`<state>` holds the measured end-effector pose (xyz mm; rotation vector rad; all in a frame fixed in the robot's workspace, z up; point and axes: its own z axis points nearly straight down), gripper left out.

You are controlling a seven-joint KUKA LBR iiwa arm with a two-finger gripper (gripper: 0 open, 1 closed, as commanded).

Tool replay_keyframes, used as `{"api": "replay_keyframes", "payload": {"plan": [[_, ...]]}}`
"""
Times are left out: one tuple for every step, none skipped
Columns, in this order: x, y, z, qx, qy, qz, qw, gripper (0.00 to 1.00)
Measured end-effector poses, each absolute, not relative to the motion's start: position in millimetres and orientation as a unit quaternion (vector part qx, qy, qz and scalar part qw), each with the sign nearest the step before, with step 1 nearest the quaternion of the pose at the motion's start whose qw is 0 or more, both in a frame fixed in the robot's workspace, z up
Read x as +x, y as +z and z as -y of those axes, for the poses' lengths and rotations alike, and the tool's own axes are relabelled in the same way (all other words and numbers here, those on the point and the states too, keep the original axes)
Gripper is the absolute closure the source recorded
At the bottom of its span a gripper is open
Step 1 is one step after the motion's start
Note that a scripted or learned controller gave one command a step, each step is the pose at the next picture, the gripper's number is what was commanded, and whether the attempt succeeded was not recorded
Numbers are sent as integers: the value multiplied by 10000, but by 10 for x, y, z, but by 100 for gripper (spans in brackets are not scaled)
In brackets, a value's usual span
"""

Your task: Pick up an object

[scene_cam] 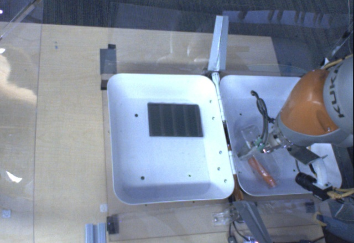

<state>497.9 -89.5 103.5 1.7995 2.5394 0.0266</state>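
Gripper (264, 145) low in right bin (243, 92), mid-floor; finger opening cannot be told. Orange stick-like object (261, 172) lies just beside it, toward the bin's near edge, ungrasped. Risk: a closure offset from the object misses it or nudges it aside.

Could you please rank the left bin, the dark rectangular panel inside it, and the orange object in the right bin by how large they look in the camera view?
1. Left bin, largest.
2. Dark rectangular panel, on the left bin's floor.
3. Orange object, a slim item in the right bin, smallest.
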Motion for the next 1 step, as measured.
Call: {"api": "replay_keyframes", "payload": {"plan": [[5993,1857,562,6050,17,-7962,28,100]]}}
